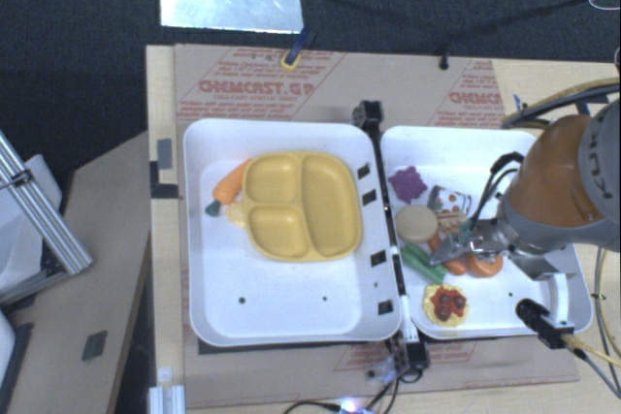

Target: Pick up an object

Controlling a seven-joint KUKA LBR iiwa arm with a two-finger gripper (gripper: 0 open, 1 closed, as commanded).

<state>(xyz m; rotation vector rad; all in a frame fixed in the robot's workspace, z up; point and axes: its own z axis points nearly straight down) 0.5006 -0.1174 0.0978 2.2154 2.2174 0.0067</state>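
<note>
Two shallow white bins were seen side by side on the bench (165, 305). In the left bin (209, 305), one yellow divided plate (296, 206) with three compartments was laid near the middle, and one orange carrot (230, 181) with a green tip was laid against the plate's left edge. A small yellow piece (236, 215) was seen just beside the plate, below the carrot.

In the right bin (456, 145), several toy foods were gathered along the left half. One purple bunch of grapes (408, 181) was placed farthest, one round tan piece (417, 224) just nearer, and one white patterned item (448, 201) to its right. One green piece (419, 261) was laid near the divider, and one yellow disc topped with red (445, 304) was placed nearest in the bin. One orange-red piece (484, 264) was seen beneath the gripper.

The arm (558, 189), grey with an orange band, was reached in from the right over the right bin. The gripper (454, 250) was lowered among the toy foods, between the tan piece and the orange-red piece. Whether its fingers were open or closed could not be told, and no object could be seen to be held.
</note>
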